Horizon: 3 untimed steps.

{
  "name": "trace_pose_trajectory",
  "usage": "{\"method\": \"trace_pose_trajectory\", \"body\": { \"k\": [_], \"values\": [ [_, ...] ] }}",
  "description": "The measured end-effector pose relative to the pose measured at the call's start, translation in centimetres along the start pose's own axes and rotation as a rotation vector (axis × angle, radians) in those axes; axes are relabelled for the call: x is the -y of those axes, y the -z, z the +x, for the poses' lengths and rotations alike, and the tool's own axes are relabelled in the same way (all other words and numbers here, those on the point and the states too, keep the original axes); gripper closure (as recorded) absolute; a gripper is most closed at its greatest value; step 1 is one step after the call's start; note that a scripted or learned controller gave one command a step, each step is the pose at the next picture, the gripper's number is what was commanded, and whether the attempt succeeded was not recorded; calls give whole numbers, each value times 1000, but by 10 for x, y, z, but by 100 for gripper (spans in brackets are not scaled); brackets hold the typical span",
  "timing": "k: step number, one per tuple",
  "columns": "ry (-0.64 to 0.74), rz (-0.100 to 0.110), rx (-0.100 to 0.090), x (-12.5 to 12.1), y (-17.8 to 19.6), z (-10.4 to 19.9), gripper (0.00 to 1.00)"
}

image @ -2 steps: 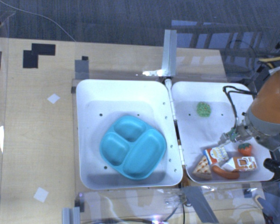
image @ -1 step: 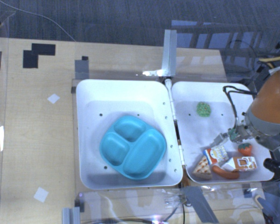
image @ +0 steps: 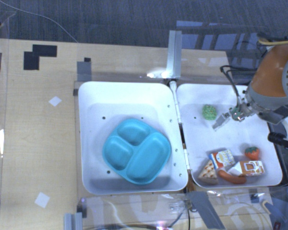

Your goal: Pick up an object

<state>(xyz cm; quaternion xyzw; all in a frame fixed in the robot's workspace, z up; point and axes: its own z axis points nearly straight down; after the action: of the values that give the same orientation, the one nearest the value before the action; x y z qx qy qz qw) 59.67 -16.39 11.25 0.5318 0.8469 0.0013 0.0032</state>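
Lying along the near edge of the right bin (image: 182,128), closest to the camera, a cluster of toy foods is sitting together: a red sausage (image: 232,178) is resting at the very front, with a pizza slice (image: 209,171) just to its left against the bin's near-left corner. Behind the sausage, a small carton with a red and white label (image: 222,158) is leaning beside an orange and white juice box (image: 249,168), the two nearly touching. A red tomato (image: 252,153) is sitting just behind the juice box, toward the bin's right wall.

Farther back in the same bin, a green, bumpy round piece (image: 209,111) is lying alone on the white floor, well apart from the cluster. The gripper (image: 220,122) is hovering just to the right of this green piece and slightly nearer the camera, its fingers slightly apart and clamped on nothing; whether the tips are touching the bin floor cannot be told. The arm's orange band (image: 273,73) is showing above the bin's far-right corner.

To the left, the left bin (image: 93,104) is holding a blue divided plate (image: 137,150) with three compartments, lying flat near the bin's middle.
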Motion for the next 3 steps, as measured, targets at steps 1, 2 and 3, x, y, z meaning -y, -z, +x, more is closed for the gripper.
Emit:
{"method": "trace_pose_trajectory", "body": {
  "k": [1, 2, 3],
  "values": [
    [151, 15, 0, -83, -22, 9, 0],
    [113, -1, 1, -57, -25, 12, 0],
    [119, -9, 7, -60, -12, 11, 100]
  ]
}}
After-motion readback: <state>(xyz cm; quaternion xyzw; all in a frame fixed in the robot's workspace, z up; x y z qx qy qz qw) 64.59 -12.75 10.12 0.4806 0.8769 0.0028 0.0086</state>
